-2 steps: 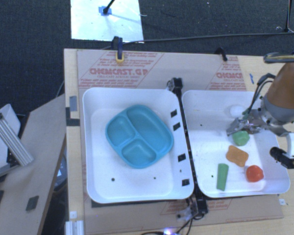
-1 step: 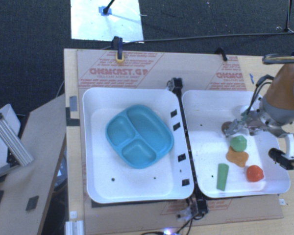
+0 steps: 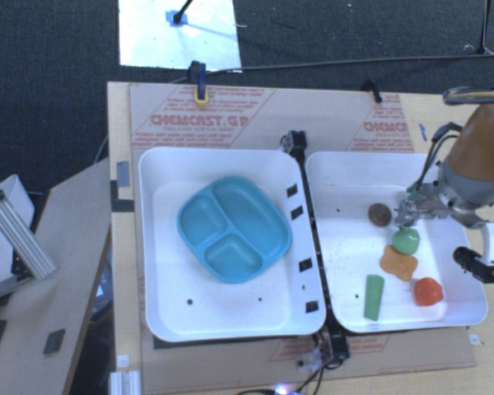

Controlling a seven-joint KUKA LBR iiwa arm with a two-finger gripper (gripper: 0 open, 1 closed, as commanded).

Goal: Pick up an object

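A wooden bench seen from above at a slant carries two shallow white plastic bins side by side. The left bin (image 3: 160, 245) holds a light blue plastic plate with three compartments (image 3: 233, 228), lying near its middle. The right bin (image 3: 346, 179) holds five small things, all gathered toward its right half. A grey robot arm with an orange band (image 3: 480, 159) reaches in over the right bin's right edge, and its metal two-finger gripper (image 3: 410, 212) hangs over the upper right part of that bin. Whether the gripper is released or clenched cannot be told from here; nothing can be seen held in it. Just beside the gripper, toward the bin's middle, sits a small round brown ball (image 3: 379, 213). Just beside the gripper, toward the bin's near edge, sits a round green ball (image 3: 407, 240), so close that it may be touching. Below the green ball lies an orange lumpy piece (image 3: 398, 262). Near the bin's near right corner sits a round red ball (image 3: 428, 291). A green stick-shaped block (image 3: 373, 296) lies close to the near edge, its long axis running from the near edge toward the far edge. The green ball and the brown ball look like the nearest candidates for a pick, each only a short shift from the gripper.
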